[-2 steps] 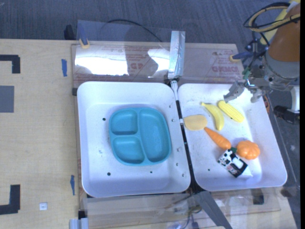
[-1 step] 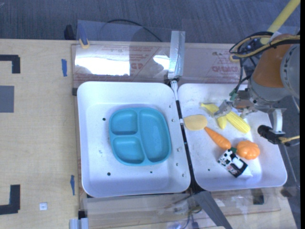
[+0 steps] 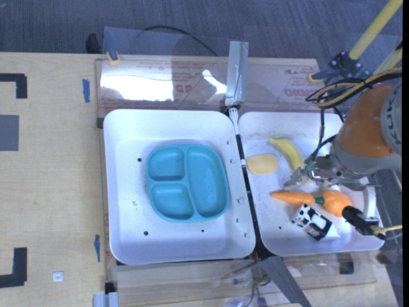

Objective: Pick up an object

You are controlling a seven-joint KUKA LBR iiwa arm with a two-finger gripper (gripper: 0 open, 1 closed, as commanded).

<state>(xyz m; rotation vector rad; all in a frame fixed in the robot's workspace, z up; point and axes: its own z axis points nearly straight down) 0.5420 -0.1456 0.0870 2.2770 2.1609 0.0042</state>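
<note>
We see two white bins side by side on the bench [image 3: 45, 171]. The left bin [image 3: 121, 190] holds a blue divided plate [image 3: 187, 182]. The right bin [image 3: 275, 235] holds the toys, and we place them all from the carrot [image 3: 295, 197] at its middle. Behind the carrot lies a banana [image 3: 287, 151], with a pale yellow round piece [image 3: 262, 164] to that banana's left. In front of the carrot sits a small black-and-white toy [image 3: 311, 222]. Just to the carrot's right is an orange lump [image 3: 337, 203], partly hidden.

The tool [image 3: 311, 173] hangs just behind the carrot's thick end, between it and the banana. We cannot tell how it is set, as the wrist hides it, and we see nothing in it.

We judge the carrot the nearest pick. It looks like light, hard, smooth plastic, so it may slip or roll. We would take it across its thicker middle, not the tapered tip, which could squirt out. The banana's curve would serve less well.
</note>
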